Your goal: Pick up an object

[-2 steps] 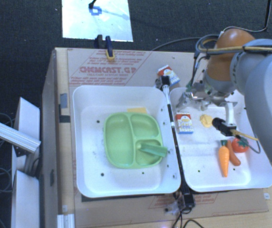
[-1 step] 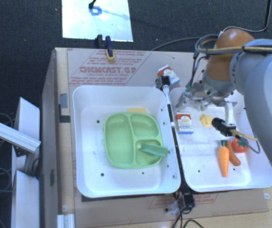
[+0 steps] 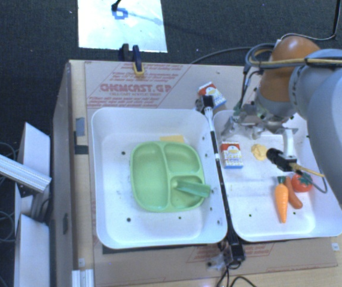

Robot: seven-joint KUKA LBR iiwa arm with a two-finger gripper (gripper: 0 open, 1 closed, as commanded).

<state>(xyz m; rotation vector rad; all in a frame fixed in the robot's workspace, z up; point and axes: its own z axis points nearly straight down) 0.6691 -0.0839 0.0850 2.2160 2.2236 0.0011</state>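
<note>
1. Red-and-white small carton lies flat in the right bin, close to that bin's left wall, at mid depth. It is the likeliest pick, being nearest the gripper.
2. Handling, by guess: light, boxy, stiff enough, though thin walls may dent. The printed faces look smooth and could slip. Best taken across its narrow width, from above.
3. Gripper hovers over the back of the right bin, behind the carton and apart from it. I cannot tell whether it is spread or closed, and nothing is seen held in it.
4. Nearby: yellow piece just right of the carton, small and probably soft. Carrot and red tomato-like toy sit further front-right, well clear.
5. In the way: the bin wall just left of the carton leaves little room on that side, and the yellow piece crowds the other.
6. Elsewhere: green divided plate with a green utensil in the left bin; a second carton stands on the surface behind the bins.
</note>
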